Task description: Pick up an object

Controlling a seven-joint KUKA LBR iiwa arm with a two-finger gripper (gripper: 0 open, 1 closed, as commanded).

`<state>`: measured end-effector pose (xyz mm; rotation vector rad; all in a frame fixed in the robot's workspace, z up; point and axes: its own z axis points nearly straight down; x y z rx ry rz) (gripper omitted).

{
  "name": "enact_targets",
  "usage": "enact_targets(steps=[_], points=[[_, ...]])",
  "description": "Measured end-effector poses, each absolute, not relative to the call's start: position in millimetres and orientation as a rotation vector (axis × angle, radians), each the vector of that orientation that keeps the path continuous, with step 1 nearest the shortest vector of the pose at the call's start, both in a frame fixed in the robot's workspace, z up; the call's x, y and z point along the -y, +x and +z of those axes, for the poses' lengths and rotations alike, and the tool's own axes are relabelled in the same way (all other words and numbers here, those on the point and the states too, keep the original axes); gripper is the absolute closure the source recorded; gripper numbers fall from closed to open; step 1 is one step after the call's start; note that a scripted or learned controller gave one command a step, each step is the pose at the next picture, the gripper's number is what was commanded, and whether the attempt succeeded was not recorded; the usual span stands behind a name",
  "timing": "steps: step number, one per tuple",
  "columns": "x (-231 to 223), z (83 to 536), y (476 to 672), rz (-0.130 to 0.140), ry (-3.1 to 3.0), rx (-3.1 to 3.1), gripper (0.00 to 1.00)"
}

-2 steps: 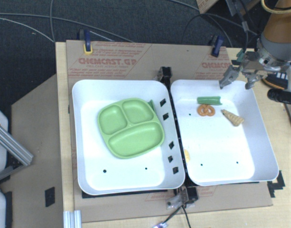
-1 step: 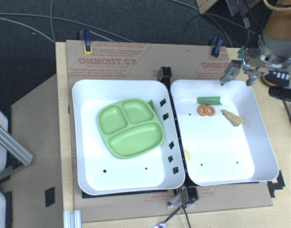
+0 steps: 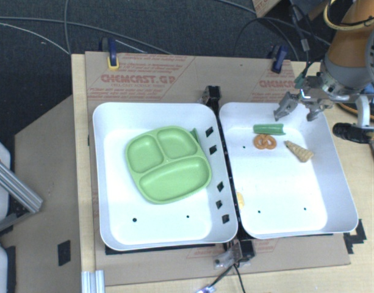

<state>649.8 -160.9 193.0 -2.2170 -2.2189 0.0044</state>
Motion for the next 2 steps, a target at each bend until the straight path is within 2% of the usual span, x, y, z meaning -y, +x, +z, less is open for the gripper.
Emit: enact_targets(steps=[2], points=[[151.3, 88.6, 642.8, 0.003, -2.218, 2.22, 0.0]])
